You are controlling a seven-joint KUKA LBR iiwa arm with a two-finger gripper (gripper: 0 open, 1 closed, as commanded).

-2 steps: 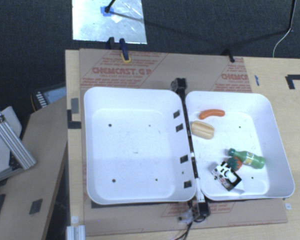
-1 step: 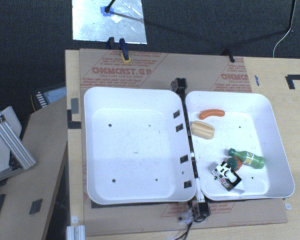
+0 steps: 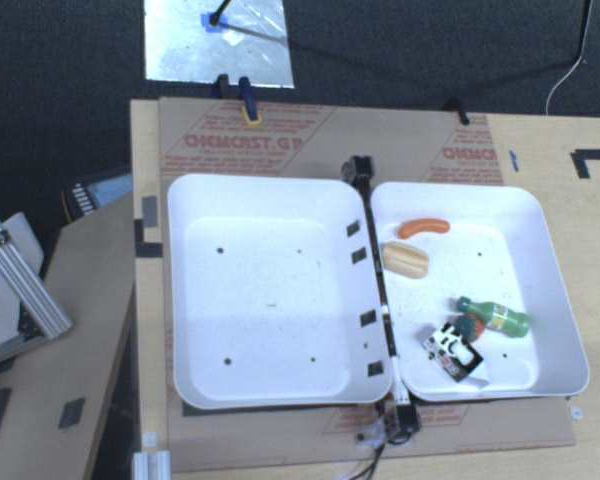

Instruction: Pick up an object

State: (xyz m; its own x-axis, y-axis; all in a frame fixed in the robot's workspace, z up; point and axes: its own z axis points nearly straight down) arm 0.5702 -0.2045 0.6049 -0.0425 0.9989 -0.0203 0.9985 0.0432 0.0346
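The right bin (image 3: 540, 268) holds several small objects. An orange sausage (image 3: 422, 228) lies near its back left. Just in front of it sits a tan bun (image 3: 405, 260). A green bottle (image 3: 493, 317) with an orange cap lies on its side toward the front right. A black and white toy (image 3: 452, 349) rests beside it at the front, on a white card.
The left bin (image 3: 265, 288) stands beside the right one, joined by a black hinge strip (image 3: 375, 288). Both rest on a cardboard sheet (image 3: 310, 138). A shiny metal plate (image 3: 218, 26) lies at the back. An aluminium rail (image 3: 20, 278) is at the left.
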